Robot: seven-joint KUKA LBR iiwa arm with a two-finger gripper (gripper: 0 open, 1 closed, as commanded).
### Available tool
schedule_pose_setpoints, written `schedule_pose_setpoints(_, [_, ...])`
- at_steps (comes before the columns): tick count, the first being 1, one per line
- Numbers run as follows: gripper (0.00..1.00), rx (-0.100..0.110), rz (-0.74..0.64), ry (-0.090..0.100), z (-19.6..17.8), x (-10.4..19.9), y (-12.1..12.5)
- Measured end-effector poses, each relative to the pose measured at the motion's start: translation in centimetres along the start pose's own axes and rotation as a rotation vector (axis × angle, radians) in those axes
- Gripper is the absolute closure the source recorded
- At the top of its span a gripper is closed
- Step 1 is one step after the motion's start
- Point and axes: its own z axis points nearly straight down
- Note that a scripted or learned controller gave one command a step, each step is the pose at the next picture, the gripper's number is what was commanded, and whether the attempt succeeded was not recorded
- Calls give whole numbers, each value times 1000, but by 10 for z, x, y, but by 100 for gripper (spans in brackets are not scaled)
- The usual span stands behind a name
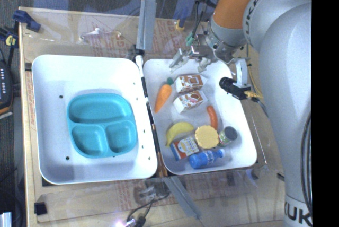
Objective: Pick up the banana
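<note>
— On the bench, how many bins, and what's in them?

— Two white bins side by side. Left bin [47, 114] holds one blue tray [100, 124] with three compartments. Right bin [246, 141] holds the food.

— Count the food for me.

— One banana [179, 131], one carrot [163, 97], two small cartons [189, 92] with brown and white print, one lying just behind the other, one orange-red sausage-shaped piece [212, 116], one jar with a yellow lid [206, 137], one small can [228, 136], one blue bottle [206, 158] lying on its side, and one red and white packet [184, 147].

— Where exactly is the banana?

— Near the front left of the right bin, lying flat and curved, touching the yellow lid on its right, with the packet just in front of it. The carrot lies behind it, close to the bin's left wall.

— And the gripper?

— One gripper [192, 64], above the back edge of the right bin, just behind the cartons. Its two fingers [177, 60] are spread apart and nothing sits between them. It is well apart from the banana.

— The arm?

— One grey arm [280, 35] with an orange band [235, 0], coming from the right.
</note>
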Motion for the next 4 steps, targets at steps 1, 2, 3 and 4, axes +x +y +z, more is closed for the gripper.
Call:
schedule_pose_setpoints(1, [0, 0, -129, -1, 58, 27, -72])
schedule_pose_setpoints(2, [0, -9, -235, -17, 121, 25, -139])
schedule_pose_setpoints(3, [0, -6, -378, -2, 123, -8, -178])
schedule_pose_setpoints(4, [100, -5, -383, 1, 113, -7, -177])
